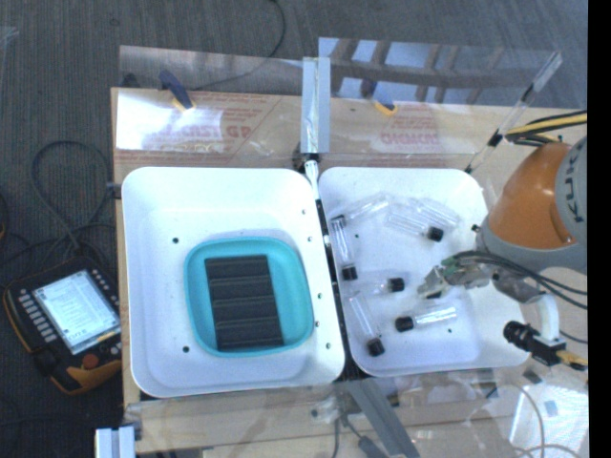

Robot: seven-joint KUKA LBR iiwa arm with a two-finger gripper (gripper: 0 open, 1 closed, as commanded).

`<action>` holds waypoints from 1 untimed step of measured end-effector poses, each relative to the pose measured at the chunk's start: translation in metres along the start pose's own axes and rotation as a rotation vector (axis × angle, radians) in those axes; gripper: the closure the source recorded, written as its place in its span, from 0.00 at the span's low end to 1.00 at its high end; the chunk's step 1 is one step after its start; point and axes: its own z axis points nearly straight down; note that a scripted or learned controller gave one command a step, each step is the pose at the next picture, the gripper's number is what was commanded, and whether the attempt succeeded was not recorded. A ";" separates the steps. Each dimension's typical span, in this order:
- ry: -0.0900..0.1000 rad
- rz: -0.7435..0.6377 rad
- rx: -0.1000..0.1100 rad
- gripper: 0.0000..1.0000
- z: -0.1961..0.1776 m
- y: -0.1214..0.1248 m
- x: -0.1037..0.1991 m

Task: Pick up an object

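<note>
The gripper is hanging over the right bin, near its right side. Several capped vials are lying around it: one just below, two above, and others to its left. Farther left, the left bin is holding a tray. A teach pendant is sitting beyond that bin.

Looks like a robotics lab: clear-plastic guard panels behind two white bins, a teach pendant on grey carpet left of them, cables trailing nearby, sample vials inside the right one.
</note>
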 end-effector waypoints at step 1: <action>0.002 0.002 0.006 1.00 -0.096 0.069 0.037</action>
